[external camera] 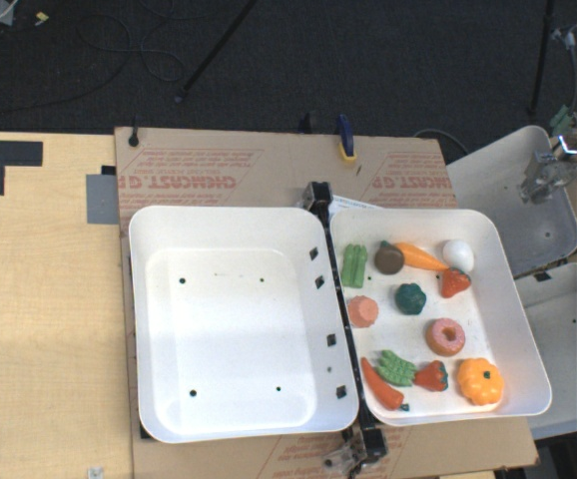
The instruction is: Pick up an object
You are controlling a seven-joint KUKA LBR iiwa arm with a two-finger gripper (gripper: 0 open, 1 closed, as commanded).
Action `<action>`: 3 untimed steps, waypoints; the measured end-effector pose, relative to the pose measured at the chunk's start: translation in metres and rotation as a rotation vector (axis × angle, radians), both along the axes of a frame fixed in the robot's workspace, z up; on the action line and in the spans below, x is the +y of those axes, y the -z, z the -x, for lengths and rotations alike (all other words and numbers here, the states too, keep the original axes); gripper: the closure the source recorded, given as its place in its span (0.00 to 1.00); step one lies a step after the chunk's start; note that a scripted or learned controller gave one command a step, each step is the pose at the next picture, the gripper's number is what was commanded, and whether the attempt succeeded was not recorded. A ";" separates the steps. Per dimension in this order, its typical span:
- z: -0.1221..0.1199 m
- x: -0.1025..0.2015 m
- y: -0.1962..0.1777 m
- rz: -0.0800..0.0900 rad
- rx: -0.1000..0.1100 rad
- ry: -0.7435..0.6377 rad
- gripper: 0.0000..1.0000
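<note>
White plastic bins sit side by side on the table; the right bin holds all the toy food, including the pumpkin and doughnut. Nothing is lifted: the pick has not begun. Gripper state: cannot tell.

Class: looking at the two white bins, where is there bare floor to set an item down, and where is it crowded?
The left bin offers bare floor from wall to wall. The right bin is crowded: bare strips remain only between the doughnut and its right wall, and beside the green block.
</note>
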State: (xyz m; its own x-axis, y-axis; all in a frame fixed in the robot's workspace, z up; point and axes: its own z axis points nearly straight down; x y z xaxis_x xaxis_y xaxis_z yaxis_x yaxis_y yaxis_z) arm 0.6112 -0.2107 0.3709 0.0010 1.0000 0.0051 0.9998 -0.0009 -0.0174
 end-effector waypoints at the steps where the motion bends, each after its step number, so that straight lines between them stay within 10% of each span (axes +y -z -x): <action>1: -0.033 0.009 0.146 0.002 -0.007 -0.006 1.00; 2: -0.033 0.034 0.054 0.006 -0.020 -0.003 1.00; 3: -0.031 0.048 0.177 0.002 -0.006 -0.002 1.00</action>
